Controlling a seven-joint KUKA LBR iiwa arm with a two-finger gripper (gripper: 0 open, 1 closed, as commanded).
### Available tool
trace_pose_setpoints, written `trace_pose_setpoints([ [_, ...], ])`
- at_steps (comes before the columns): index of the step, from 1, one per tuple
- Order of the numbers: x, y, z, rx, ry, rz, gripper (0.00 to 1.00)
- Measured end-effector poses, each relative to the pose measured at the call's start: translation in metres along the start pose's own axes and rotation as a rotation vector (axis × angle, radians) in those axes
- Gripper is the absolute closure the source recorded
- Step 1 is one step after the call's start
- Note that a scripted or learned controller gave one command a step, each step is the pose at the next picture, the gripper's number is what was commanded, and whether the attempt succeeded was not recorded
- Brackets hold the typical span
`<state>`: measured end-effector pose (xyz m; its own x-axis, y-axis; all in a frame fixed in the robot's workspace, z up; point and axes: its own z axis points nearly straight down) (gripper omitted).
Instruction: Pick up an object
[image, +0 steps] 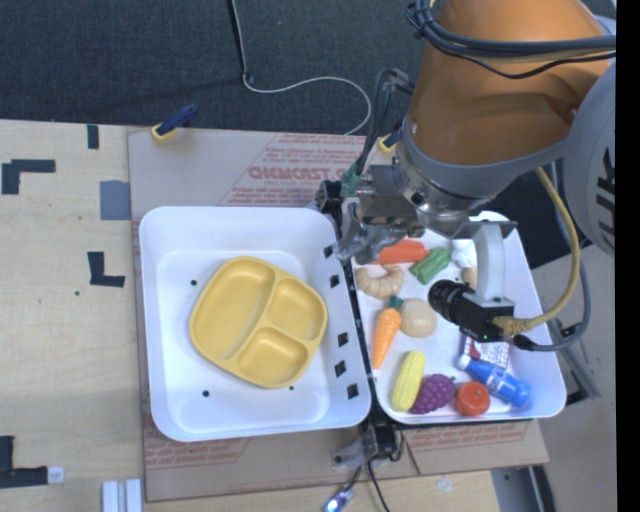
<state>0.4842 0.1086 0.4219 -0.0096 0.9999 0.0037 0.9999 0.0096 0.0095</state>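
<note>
The right bin (548, 372) holds toy food: a carrot (385, 333), a corn cob (407, 380), purple grapes (434, 392), a red tomato (472, 399), a beige croissant-like piece (379, 282), a pale egg-shaped piece (418, 319), a green pepper (431, 264), an orange-red piece (404, 251) and a blue bottle (497, 379). My gripper (366, 243) hangs low over the bin's far left corner, just above the croissant-like piece and the orange-red piece. The wrist body hides its fingertips.
The left bin (170, 300) holds a yellow divided plate (258, 320). The big orange and grey arm (500, 80) covers the far part of the right bin. A black cylinder on a white bracket (468, 306) juts over the bin's middle. Cables trail behind and in front.
</note>
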Motion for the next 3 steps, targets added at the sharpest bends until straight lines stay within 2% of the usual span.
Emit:
trace_pose_setpoints([
  [1,-0.069,-0.004,0.119,0.024,-0.008,0.017,1.0],
  [2,-0.007,-0.001,0.049,0.005,-0.001,0.001,1.0],
  [3,0.051,-0.001,0.047,0.011,-0.003,0.002,1.0],
])
